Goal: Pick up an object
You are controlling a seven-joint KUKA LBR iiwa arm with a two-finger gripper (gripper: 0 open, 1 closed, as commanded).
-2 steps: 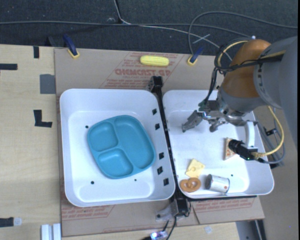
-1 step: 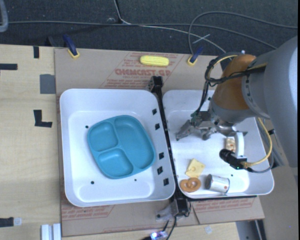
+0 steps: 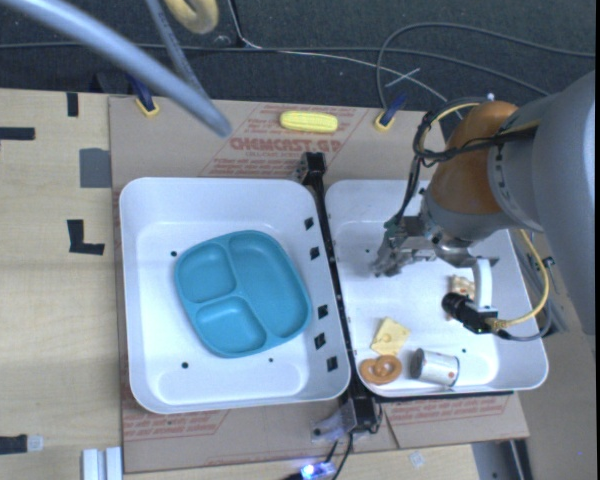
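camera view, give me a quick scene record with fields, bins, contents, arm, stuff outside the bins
left bin: holds a blue divided plate, lying flat
right bin: holds a yellow cheese wedge, a brown ring-shaped piece and a small silver can lying on its side, all near the front edge
arm: reaches in from the right, end effector low over the back of the right bin, apart from those three items
outside bins: yellow corn-like toy on the cardboard behind the bins

Blue tray (image 3: 242, 293) in white bin (image 3: 140, 268), yellow cheese wedge (image 3: 389, 336), brown doughnut (image 3: 381, 370)
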